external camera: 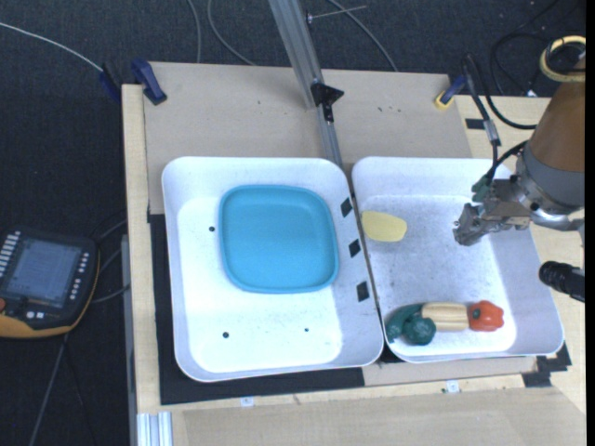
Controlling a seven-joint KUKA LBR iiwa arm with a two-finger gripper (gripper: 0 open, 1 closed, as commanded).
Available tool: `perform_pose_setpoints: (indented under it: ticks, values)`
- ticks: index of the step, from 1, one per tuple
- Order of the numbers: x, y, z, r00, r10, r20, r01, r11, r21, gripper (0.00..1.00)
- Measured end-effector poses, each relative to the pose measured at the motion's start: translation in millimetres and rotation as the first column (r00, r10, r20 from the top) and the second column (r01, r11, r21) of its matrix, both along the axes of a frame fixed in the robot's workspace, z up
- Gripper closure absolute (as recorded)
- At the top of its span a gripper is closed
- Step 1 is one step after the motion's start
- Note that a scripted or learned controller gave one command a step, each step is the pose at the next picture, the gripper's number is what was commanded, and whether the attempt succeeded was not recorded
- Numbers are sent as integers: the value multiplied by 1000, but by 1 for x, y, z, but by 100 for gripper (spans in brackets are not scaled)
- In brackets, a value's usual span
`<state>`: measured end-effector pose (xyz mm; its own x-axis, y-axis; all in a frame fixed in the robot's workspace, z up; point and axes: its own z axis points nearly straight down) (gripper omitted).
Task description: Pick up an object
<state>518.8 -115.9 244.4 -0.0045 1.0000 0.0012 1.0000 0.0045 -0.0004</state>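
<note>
Grey and small, my jaws (472, 228) hover over the right bin (437, 260), their state impossible to tell. The yellow piece (384, 227) lies well left; the toy vegetables (446, 320) crowd the near wall, so descending here risks closing on nothing.

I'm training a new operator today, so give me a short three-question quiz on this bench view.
1. True or false: the blue plate lies in the left bin.
2. Which lies nearest the gripper? A) yellow piece B) green item C) red item
3. How many things lie in the right bin?

Key:
1. True.
2. A.
3. Four: the yellow piece, green item, tan stick and red item.
</note>
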Motion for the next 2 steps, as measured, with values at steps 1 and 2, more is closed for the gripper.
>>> perform_pose_setpoints:
  ticks: [1,2]
  values:
    - [9,60,-8,1000,1,0,-1,1000,0,100]
    - [16,123,-6,1000,2,1,-2,1000,0,100]
